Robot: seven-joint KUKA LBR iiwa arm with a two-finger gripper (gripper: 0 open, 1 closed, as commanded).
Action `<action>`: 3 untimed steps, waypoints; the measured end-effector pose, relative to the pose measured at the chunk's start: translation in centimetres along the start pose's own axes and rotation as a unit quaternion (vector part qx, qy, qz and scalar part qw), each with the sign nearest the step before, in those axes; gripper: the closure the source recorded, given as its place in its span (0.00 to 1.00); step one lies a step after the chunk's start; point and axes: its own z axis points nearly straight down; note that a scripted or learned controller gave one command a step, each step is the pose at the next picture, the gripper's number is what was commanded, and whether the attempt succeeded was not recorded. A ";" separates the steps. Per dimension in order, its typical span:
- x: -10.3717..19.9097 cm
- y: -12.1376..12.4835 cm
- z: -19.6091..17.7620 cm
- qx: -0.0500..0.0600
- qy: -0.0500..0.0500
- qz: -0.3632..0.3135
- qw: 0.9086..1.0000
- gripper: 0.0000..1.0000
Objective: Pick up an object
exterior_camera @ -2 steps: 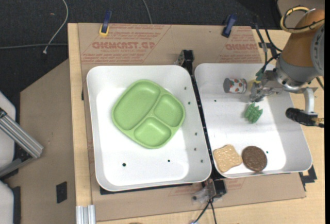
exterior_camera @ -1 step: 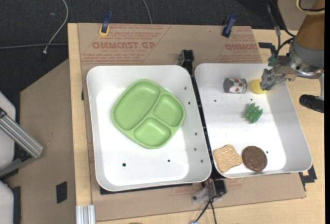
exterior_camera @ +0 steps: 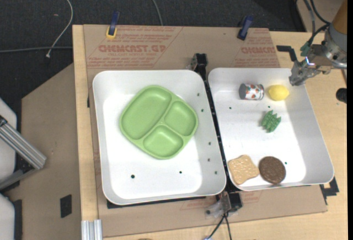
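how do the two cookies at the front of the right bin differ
The tan cookie is pale and squarish, like a slice of toast; the brown cookie is dark and round. The tan one lies left, nearer the wall between the bins; the brown one lies right of it. Both lie flat, close to the right bin's front edge, and look about the same size.

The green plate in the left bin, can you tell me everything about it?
The green plate looks like smooth light-green plastic with rounded corners. It has three sections: one long one and two smaller ones. It lies flat, turned at an angle, near the middle of the left bin. It rests on the bin floor and touches nothing else.
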 end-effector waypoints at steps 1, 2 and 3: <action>0.0 0.2 -4.2 0.001 0.001 0.000 1.000 1.00; 4.7 0.3 -4.5 0.005 0.002 -0.002 1.000 1.00; 11.1 0.4 -3.4 0.006 0.003 -0.003 1.000 1.00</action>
